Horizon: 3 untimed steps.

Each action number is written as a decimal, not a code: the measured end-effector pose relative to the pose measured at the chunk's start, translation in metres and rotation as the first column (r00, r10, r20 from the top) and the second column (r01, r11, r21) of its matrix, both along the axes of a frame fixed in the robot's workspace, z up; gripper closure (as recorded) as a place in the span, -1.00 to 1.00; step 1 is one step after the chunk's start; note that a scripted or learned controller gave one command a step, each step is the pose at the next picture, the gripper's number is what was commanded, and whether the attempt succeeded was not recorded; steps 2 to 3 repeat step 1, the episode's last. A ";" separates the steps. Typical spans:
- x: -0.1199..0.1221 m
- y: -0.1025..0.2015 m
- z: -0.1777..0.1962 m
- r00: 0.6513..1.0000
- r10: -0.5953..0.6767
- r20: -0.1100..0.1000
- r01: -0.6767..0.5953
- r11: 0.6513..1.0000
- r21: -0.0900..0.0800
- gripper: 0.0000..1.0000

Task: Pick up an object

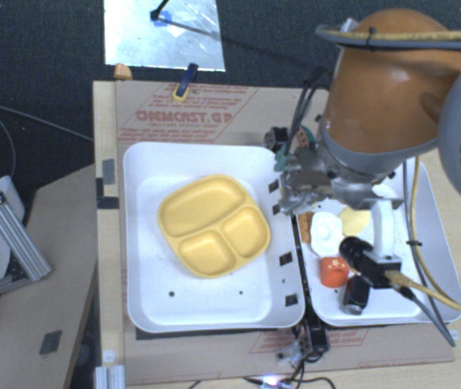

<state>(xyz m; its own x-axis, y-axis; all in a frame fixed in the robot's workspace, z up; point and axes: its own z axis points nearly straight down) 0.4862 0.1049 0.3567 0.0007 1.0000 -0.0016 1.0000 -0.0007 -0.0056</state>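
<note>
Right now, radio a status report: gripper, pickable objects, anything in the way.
Gripper at the divide between bins. Yellow tray in left bin; white egg toy and orange piece in right bin. Arm overhangs right bin.

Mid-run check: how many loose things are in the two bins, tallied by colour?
Yellow: 2 (yellow divided plastic tray; pale yellow flat piece)
White: 1 (white round flat piece)
Orange-red: 1 (small orange-red cup-shaped piece)
Black: 1 (short black cylinder)
Total: 5
</note>
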 end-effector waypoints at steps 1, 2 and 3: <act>0.001 -0.012 0.016 1.000 0.001 0.009 -0.001 1.000 0.003 1.00; 0.001 -0.012 0.016 1.000 0.001 0.009 -0.001 1.000 0.003 1.00; 0.001 -0.012 0.016 1.000 0.001 0.009 -0.001 1.000 0.003 1.00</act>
